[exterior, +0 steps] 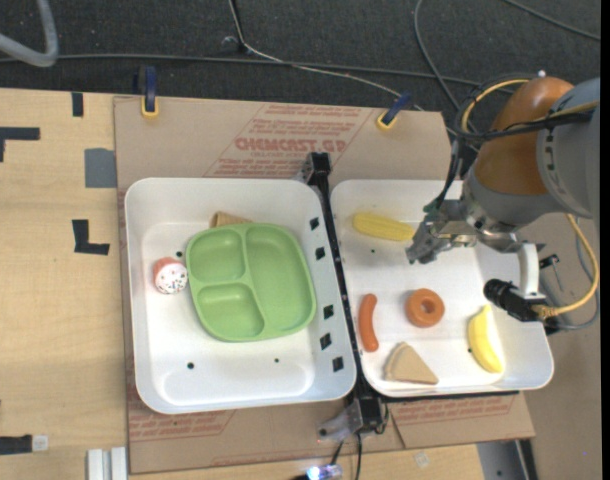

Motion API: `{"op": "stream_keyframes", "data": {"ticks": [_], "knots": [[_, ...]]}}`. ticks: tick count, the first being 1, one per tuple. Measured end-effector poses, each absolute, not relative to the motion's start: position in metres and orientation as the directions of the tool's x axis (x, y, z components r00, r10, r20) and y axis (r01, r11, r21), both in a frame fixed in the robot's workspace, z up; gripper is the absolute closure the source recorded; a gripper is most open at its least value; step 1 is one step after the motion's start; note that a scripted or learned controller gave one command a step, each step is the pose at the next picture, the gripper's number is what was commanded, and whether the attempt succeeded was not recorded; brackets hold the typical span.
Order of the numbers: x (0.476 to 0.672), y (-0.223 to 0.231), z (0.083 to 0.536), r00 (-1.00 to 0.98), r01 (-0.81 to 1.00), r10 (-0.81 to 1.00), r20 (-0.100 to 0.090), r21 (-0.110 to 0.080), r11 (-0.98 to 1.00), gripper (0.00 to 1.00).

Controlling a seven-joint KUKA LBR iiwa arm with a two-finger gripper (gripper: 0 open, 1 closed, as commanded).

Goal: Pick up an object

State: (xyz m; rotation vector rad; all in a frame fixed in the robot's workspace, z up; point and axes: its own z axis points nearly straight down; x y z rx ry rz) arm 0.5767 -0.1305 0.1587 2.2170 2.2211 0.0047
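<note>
Right bin: the pincer, its opening impossible to tell, hangs just right of a corn cob. Below it lie doughnut, sausage, wedge and banana. Left bin, well away: green tray, small ball.

Tan wedge in left bin mostly hidden under far edge of green divided plate, arm cut off at right edge, jaws' state unreadable
</note>
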Motion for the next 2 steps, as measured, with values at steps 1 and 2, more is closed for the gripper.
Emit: {"op": "stream_keyframes", "data": {"ticks": [1, 2], "knots": [[0.574, -0.136, 0.204, -0.001, 1.0, 1.0, 0.0, 0.003, 0.001, 1.0], [0.569, -0.128, 0.253, -0.003, 1.0, 1.0, 0.0, 0.004, 0.003, 1.0]]}}
